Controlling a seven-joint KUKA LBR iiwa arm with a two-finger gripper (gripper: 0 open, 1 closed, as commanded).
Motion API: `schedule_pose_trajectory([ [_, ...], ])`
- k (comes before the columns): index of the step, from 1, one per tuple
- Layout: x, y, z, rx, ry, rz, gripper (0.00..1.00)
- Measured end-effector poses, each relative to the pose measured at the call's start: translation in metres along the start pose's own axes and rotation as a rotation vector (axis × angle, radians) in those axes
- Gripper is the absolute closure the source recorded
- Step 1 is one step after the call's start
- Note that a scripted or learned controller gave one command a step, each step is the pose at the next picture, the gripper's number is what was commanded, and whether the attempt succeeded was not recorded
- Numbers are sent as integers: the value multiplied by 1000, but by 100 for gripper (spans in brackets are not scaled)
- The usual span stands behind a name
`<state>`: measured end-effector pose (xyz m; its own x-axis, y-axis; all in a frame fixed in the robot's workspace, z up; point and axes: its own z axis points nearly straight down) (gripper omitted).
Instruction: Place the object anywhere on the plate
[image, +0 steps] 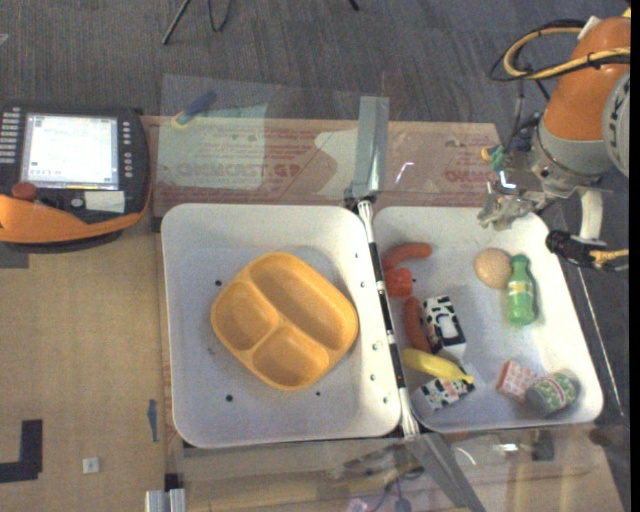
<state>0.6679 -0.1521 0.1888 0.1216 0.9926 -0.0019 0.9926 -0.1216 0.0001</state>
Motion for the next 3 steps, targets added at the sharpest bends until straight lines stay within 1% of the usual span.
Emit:
schedule_pose_trajectory([
  [1, 84, -49, -30, 1, 3, -120, 100],
  [2, 193, -30, -56, -2, 3, 6, 100],
  [3, 246, -106, -54, 2, 2, -65, 100],
])
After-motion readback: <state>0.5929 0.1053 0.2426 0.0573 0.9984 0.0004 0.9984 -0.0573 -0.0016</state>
